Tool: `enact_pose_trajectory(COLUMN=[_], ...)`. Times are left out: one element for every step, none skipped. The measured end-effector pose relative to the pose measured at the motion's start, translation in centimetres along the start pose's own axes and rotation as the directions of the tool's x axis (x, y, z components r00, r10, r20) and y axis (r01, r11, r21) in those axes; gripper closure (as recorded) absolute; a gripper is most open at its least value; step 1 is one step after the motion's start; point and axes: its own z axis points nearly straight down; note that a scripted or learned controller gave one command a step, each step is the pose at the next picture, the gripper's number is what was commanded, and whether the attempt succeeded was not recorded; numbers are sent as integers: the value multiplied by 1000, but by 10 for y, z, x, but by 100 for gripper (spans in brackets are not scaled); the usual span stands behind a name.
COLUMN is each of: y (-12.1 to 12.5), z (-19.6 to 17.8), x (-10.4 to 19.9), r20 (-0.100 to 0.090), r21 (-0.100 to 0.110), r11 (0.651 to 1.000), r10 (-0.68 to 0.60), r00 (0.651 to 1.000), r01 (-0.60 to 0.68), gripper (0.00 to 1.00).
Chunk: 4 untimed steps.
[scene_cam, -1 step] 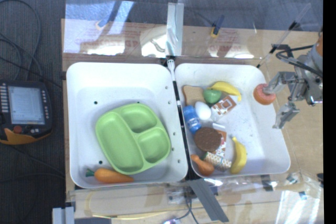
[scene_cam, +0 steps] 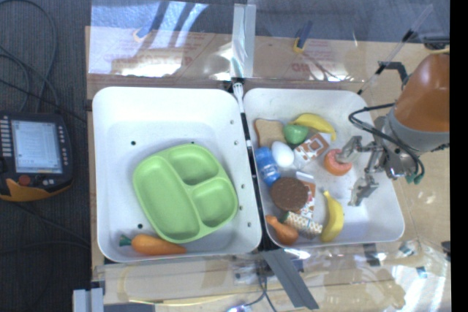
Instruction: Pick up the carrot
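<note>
Carrot point(scene_cam: 153, 245) lies in the left bin point(scene_cam: 110, 157), front edge just beside the green plate point(scene_cam: 186, 192), long axis running left-right, while the gripper point(scene_cam: 360, 172) hangs over the right bin point(scene_cam: 387, 226), fingers spread and holding nothing, so the carrot is far left and slightly nearer the front.

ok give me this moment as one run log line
target: carrot in left bin, front edge beside green plate | gripper open over right bin | carrot not held

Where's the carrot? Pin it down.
The carrot lies in the left bin, at its near-left corner, just below the green divided plate.
</note>
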Motion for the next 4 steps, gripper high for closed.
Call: enact_pose_trajectory(y=[29,76,-5,-4], z=[27,27,27,12], x=[24,9,10,4], r20=[37,43,39,58], r21=[8,3,16,23], r11=[979,962,999,999], r10=[205,273,-29,-32], r00=[978,961,999,998], r01=[-206,-273,29,30], gripper=[0,0,0,100])
